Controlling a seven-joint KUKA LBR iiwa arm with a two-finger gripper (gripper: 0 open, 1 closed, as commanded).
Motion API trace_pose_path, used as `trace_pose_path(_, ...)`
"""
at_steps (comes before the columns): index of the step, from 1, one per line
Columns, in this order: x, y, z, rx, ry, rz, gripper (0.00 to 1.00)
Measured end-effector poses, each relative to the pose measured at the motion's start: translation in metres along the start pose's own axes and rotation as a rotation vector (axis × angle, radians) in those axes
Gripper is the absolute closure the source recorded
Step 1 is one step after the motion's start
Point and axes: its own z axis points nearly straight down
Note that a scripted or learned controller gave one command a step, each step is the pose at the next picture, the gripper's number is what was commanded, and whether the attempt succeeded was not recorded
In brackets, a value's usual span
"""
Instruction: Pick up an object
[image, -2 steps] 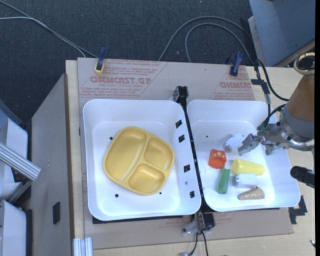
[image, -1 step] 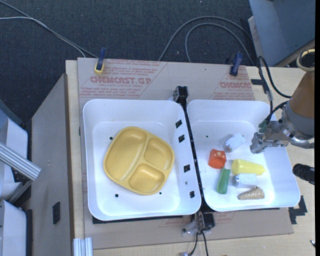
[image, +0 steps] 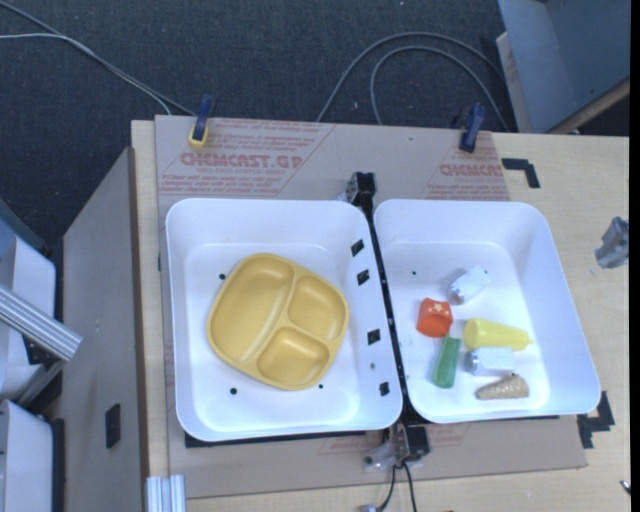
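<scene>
While the grey gripper (image: 613, 244) sits at the bench's right edge, its state impossible to tell, it would best drop squarely over the small orange plastic block (image: 434, 317) in the right shallow white bin (image: 560, 270).

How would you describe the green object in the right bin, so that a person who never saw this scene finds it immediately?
Look in the right white bin, where several small items lie together in the near half. The green object is a short stick lying just below the orange-red piece and left of the yellow item. It is the only green thing there.
</scene>
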Motion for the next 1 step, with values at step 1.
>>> trace_pose_path(1,-0.0302,0.0127,0.031,0.02,0.007,-0.001,1.0)
